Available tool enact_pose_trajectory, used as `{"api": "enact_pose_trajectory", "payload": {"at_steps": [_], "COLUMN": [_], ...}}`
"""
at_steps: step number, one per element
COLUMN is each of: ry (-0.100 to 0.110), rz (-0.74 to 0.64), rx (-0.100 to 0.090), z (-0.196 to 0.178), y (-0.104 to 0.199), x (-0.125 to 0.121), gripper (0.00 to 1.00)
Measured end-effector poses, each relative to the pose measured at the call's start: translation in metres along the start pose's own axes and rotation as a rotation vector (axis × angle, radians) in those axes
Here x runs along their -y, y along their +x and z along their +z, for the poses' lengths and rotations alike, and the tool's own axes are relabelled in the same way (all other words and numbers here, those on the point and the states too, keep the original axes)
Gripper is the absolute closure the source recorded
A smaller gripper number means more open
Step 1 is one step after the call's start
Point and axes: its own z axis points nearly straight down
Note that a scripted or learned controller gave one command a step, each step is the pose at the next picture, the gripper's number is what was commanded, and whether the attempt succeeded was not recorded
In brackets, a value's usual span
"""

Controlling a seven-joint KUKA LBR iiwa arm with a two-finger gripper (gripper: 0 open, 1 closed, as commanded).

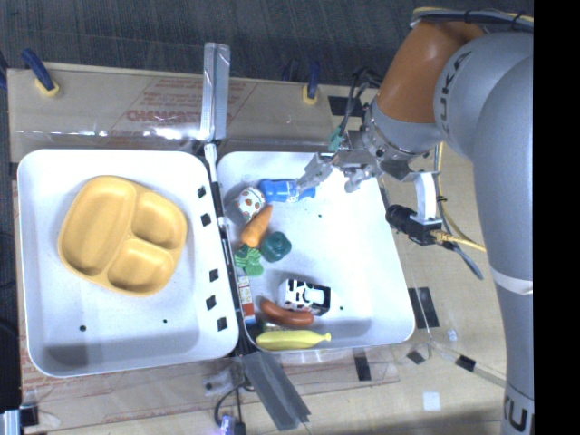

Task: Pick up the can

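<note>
not lifted yet: can (276, 190) lying near the far left of the right bin (362, 243), next to a ball (249, 203). gripper (309, 183) right at its right end; open or clamped, cannot tell. left to do: grasp, raise. crowded toward ball and carrot (256, 227); open floor rightward.

Two white bins: left (36, 243), right (381, 270). One yellow tray (122, 234). One carrot (256, 227), sausage (285, 314), banana (292, 339), blue can (276, 190).
</note>
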Motion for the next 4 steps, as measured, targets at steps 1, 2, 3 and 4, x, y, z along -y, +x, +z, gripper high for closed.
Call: {"api": "enact_pose_trajectory", "payload": {"at_steps": [1, 2, 3, 4], "ry": [-0.002, 0.004, -0.001, 0.0], "rz": [-0.307, -0.018, -0.055, -0.038], "rx": [0.001, 0.0, 0.001, 0.0], "z": [-0.039, 0.033, 0.107, 0.131], "y": [0.01, 0.071, 0.025, 0.015], "x": [0.083, 0.076, 0.031, 0.029], "gripper": [0.0, 0.0, 0.0, 0.0]}}
